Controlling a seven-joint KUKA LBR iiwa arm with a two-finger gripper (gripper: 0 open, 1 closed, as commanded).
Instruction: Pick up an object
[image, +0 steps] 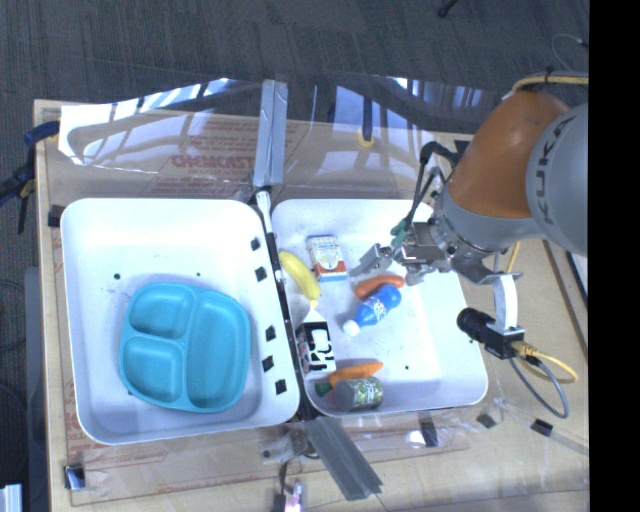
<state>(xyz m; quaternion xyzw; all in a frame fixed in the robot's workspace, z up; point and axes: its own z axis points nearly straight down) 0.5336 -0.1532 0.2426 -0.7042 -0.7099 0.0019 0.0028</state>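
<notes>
The gripper (385, 262) hangs low over the right bin (455, 375), its fingers' state indiscernible, just above an orange carrot (377, 286) and blue bottle (374, 310). A banana (299, 274) lies near the bin's left wall. The left bin (90, 250) holds a blue tray (186, 345).

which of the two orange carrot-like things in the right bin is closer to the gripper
The upper carrot, beside the blue bottle and just under the gripper. The other carrot lies at the bin's near edge by the green can.

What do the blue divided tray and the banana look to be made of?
Blue tray: likely moulded plastic; uniform colour, smooth rounded compartments with a soft sheen. Banana: probably a plastic toy, evenly yellow and unblemished, though too small to be sure.
</notes>
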